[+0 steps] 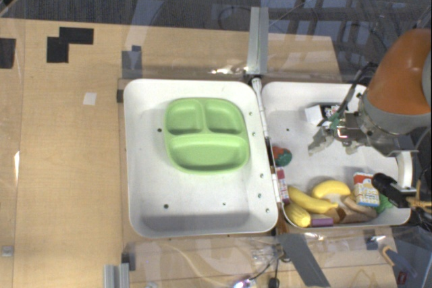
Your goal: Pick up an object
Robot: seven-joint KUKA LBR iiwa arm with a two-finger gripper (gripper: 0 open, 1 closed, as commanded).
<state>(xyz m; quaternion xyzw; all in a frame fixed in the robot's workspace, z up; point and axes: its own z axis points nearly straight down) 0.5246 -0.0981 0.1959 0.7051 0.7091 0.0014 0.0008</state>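
A: What sits left of the divider [255, 44]?

B: The left bin [145, 212], with a green tray [204, 133] lying flat near its middle, three compartments up.

A: And right of the divider?

B: The right bin [290, 101]. Just beside the divider lies a small red and teal piece [281, 157]. Further right, along the near wall, a banana [312, 202], a lemon [331, 189] touching it, and a small carton [366, 191] in a huddle with darker bits I cannot name.

A: The gripper?

B: The gripper [324, 139] hangs above the right bin, farther from the divider than the red piece, above the fruit. Its fingers look slightly parted, with nothing between them.
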